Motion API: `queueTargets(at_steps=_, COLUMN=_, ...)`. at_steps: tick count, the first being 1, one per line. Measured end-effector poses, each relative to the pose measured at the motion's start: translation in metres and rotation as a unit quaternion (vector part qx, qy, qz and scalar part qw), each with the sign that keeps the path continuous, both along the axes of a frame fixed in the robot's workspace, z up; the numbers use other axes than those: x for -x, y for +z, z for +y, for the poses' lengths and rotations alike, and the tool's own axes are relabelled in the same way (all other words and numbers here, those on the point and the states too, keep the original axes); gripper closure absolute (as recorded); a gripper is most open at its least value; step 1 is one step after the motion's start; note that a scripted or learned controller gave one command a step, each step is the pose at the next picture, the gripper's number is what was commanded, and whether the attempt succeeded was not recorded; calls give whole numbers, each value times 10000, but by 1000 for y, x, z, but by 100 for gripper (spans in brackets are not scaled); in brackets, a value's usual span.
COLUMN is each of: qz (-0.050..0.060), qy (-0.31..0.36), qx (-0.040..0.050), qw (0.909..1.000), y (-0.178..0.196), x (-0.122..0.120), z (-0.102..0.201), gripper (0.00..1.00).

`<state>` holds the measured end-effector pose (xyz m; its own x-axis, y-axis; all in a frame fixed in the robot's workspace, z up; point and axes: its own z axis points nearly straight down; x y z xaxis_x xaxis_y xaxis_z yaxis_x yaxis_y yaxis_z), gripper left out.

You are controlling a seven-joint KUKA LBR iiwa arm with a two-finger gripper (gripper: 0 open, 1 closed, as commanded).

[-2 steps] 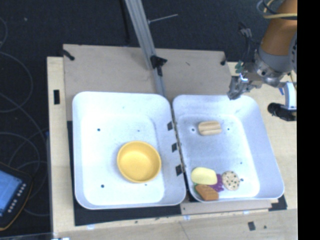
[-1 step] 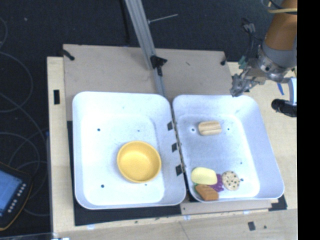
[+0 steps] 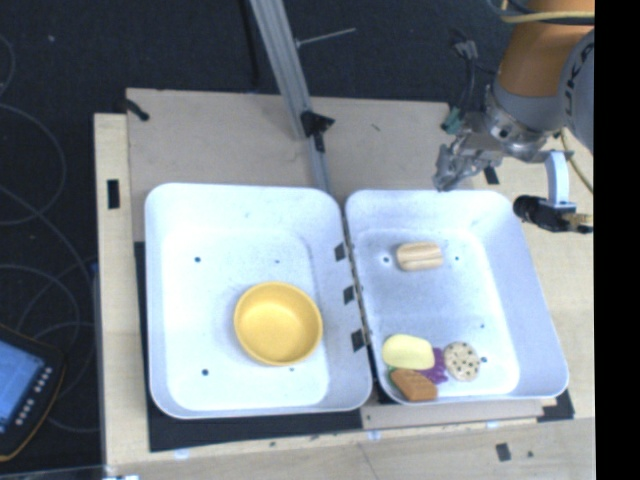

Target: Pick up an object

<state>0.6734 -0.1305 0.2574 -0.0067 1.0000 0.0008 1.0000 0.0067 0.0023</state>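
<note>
I see the gripper point(image 3: 452, 173) poised over the far rim of the right bin point(image 3: 520, 258); whether its fingers are parted I cannot tell. The nearest target, a tan bread-roll-shaped toy point(image 3: 419, 256), lies alone on the bin floor, well apart from the heap in the near corner. It looks light, stiff and perhaps slick; I would take it across its short middle. A yellow bowl point(image 3: 278, 322) sits in the left bin point(image 3: 180, 268).
</note>
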Motion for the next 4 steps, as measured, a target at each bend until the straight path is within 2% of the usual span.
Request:
queueTargets(at_steps=1, qz=11, qy=-1, qx=1, qw=10000, y=-4, x=-2, z=54, gripper=100)
queueTargets(at_steps=2, qz=9, qy=0, qx=-4, qw=10000, y=2, x=12, z=101, gripper=100)
queueTargets(at_steps=4, qz=16, qy=9, qx=-4, qw=10000, y=-16, x=35, z=215, gripper=100)
